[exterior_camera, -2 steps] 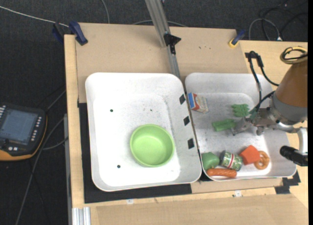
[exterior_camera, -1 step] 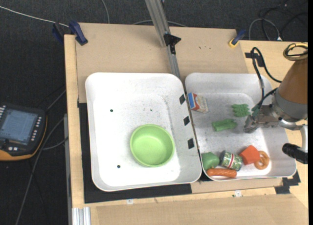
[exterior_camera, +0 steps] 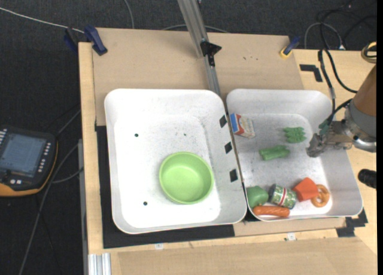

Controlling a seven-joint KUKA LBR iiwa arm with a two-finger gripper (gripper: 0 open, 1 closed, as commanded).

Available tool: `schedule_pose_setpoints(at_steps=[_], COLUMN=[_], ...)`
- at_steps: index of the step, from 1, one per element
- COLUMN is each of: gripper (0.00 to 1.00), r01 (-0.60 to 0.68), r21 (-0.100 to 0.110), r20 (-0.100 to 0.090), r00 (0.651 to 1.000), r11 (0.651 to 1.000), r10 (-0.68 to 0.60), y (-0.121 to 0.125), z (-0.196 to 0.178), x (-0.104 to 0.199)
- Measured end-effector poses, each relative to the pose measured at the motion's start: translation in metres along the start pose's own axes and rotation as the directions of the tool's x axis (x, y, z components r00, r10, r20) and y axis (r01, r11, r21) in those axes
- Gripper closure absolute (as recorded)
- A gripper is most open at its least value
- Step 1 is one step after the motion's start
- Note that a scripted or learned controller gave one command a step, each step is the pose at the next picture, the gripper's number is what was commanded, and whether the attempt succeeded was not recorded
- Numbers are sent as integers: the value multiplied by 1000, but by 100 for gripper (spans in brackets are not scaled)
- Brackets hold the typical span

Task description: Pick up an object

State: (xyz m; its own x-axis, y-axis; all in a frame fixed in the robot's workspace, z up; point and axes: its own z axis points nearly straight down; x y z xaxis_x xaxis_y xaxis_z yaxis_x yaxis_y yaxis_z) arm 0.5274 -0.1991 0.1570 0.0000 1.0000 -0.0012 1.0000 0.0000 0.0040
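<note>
My gripper hangs over the right side of the right bin, with the grey arm coming in from the right edge. Just left of it lies a small green toy, and further left a green block. A small red and white carton rests near the bin's left wall. Along the front edge sit a green pepper-like piece, a small can, a carrot-like orange piece, an orange block and a pretzel-shaped ring. I see nothing between the fingers.
The left bin holds a light green bowl. A metal pole slants across the back above the gap between the bins. A handheld control pendant lies off the bench at the left. Cables run at the back right.
</note>
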Motion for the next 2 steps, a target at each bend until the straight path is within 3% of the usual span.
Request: schedule_pose_setpoints(at_steps=[2], gripper=[100], r01=[1], r21=[-2], r20=[0], r00=[1000], r11=[1000], r10=[-1], y=[7], z=[-98], x=[6])
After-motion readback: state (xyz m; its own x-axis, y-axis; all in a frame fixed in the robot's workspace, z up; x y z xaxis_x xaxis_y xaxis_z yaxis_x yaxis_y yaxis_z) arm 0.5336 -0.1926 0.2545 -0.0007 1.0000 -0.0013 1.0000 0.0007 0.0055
